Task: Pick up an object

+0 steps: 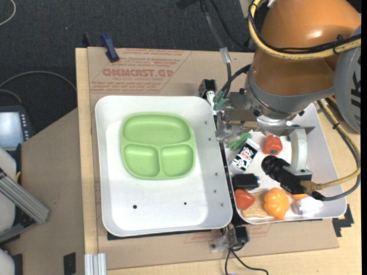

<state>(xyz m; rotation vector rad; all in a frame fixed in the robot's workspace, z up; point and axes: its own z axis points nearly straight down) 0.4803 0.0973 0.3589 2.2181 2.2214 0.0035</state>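
My gripper (232, 132) hangs below the big orange and grey wrist, over the upper left corner of the right bin (328, 153). Just beneath it lie a green item (239, 140) and a small black-and-white box (245, 157). To their right sits a red pepper-like toy (273, 145). Nearer the bin's front are a flat black object (245, 181), a red tomato-like toy (245, 199) and an orange pumpkin-like toy (276, 203). The arm hides the back of this bin.
The left bin (114, 199) holds a green divided plate (157, 145) in its rear half. A brown board (137, 67) lies under both bins, with a blue clip (109, 46) at its far left corner. Cables run behind the right bin.
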